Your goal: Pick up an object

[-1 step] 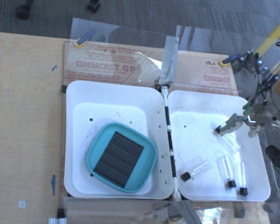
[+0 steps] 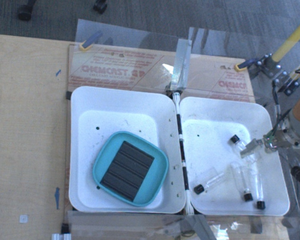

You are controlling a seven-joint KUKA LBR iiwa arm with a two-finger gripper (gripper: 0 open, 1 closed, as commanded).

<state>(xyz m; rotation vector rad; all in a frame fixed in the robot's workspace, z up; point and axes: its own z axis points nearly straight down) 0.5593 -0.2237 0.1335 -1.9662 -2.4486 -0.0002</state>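
Several clear plastic vials with black caps lie in the right bin (image 2: pixel 212 122). One vial (image 2: pixel 211 180) rests near the front left, and two more (image 2: pixel 241 179) (image 2: pixel 256 188) lie side by side near the front right. A small vial (image 2: pixel 235 140) sits further back. My gripper (image 2: pixel 252 147) hangs low over the right side of this bin, just right of the small vial and behind the pair. In the left bin (image 2: pixel 88 112), a teal plate (image 2: pixel 156 169) carries a dark ribbed block (image 2: pixel 128 170).
A metal divider (image 2: pixel 181 67) stands behind the seam between the bins. Clear sheets cover the bench behind them. Cables and a yellow pole (image 2: pixel 299 33) crowd the far right, beside the arm.
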